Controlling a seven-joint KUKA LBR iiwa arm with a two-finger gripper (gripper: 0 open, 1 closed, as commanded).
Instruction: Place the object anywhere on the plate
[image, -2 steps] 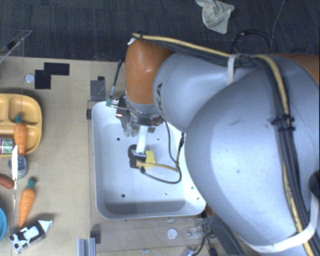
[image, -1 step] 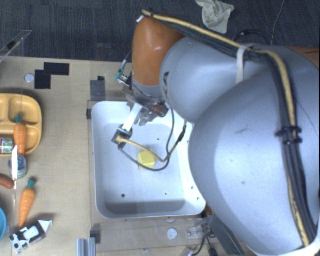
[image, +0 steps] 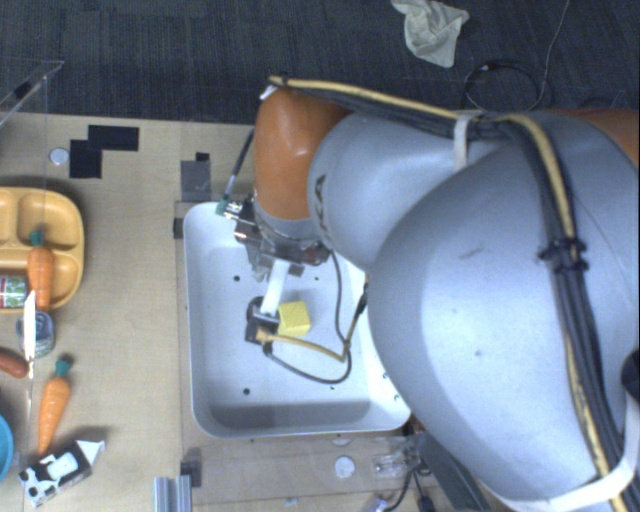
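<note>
Though nearly square, the yellow block sits skewed in the bin.

Even overhead light, mod. bright; soft shadow on bin floor; slight blur, low res.

The desk is pale tan and the bin on it is white. The block in the bin is pale yellow. The arm is grey with an orange band. At left, the plate is mustard yellow, a carrot is orange with a green top, and a carton bears black-and-white cow patches. The far floor is dark blue-grey.
</note>
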